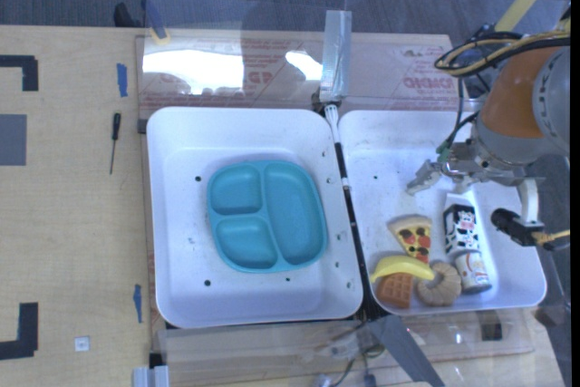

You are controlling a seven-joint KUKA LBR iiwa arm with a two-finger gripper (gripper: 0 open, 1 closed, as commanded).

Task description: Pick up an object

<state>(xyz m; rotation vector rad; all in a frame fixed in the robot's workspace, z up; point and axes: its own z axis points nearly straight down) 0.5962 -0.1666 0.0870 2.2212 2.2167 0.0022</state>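
The right bin holds a pizza slice, a yellow banana, a round waffle, a brown cookie-like piece, a black-and-white milk carton and a small can, all grouped at its front right. My gripper hangs over the bin's middle right, just behind the carton and the pizza slice. Its fingers are spread open with nothing between them.
In the left bin lies a teal divided plate. A clear upright divider stands behind the bins. A screwdriver lies on the wooden bench at the left. Cables loop over the arm.
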